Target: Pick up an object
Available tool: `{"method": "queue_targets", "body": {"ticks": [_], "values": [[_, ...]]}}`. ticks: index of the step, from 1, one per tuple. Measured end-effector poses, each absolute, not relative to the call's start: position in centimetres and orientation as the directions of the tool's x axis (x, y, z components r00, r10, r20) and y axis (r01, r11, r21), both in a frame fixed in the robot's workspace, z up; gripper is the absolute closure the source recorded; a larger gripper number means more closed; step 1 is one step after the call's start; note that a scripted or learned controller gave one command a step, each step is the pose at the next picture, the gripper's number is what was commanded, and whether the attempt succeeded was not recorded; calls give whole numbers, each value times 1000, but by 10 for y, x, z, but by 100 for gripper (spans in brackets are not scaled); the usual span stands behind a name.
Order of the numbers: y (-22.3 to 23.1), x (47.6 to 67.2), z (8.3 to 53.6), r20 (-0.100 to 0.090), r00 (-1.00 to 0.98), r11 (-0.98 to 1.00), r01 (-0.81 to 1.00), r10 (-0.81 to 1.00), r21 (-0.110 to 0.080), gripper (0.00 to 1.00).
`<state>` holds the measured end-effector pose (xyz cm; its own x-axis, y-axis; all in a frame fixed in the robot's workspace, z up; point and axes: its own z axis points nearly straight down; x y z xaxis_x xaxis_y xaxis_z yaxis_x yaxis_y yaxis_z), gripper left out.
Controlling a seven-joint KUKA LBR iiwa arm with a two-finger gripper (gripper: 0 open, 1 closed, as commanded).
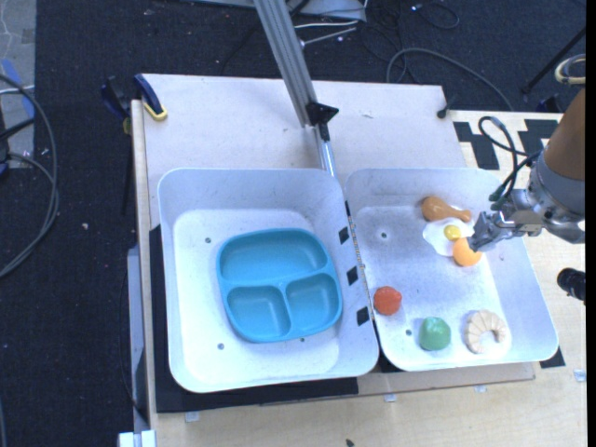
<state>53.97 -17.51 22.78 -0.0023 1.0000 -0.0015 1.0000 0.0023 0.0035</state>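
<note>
My hand (pixel 484 234) sits low over the right bin (pixel 531 287), reaching in from the right edge, its dark tip just beside a small orange piece (pixel 467 254) and the fried-egg toy (pixel 443 237). I cannot tell whether my hand is apart or together; the tip is too small and dark to read, and I see nothing clearly caught in it. The orange piece lies touching the egg's lower right edge. Just above the egg is an orange drumstick-shaped toy (pixel 444 210). Toward the bin's near side lie 3 more things, well apart from my hand: a red ball (pixel 387 300), a green round toy (pixel 433 333) and a pale shrimp-like toy (pixel 486 331). The left bin (pixel 186 250) holds a blue tray with 3 compartments (pixel 277 283). Both bins rest on the bench (pixel 233 119).
</note>
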Motion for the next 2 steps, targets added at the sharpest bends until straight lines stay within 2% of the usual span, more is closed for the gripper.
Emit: {"method": "queue_targets", "body": {"ticks": [2], "values": [[-62,572,221,1,-9,9,1000,1000,2,100]]}}
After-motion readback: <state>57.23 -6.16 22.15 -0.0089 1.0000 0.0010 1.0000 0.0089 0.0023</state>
